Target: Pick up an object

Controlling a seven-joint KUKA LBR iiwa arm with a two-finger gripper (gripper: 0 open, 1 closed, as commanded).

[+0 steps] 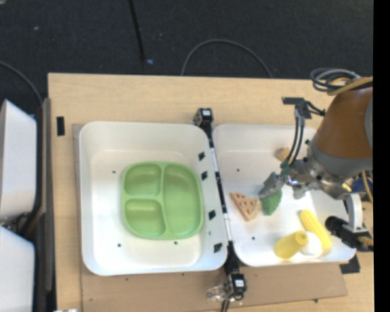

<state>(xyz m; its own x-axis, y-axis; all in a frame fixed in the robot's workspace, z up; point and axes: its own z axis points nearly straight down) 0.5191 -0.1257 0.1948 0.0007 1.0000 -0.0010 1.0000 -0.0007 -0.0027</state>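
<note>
Jaws of the gripper (pixel 271 188) hang low in the right bin (pixel 247 142); whether they stand apart or together cannot be told from this slant. Just under them lies a green object (pixel 271 203), touching or nearly so. Beside it to the left is a tan waffle-like wedge (pixel 245 205). Nearer the front rim lie a yellow corn cob (pixel 314 229), a yellow piece (pixel 288 246) and a white piece (pixel 310 246), close together. A small tan item (pixel 283 153) sits near the arm. The left bin (pixel 97 174) holds a green divided plate (pixel 162 199). Both bins rest on a pale wooden bench (pixel 130 96) above dark carpet (pixel 84 25) crossed by cables. No writing is legible.
</note>
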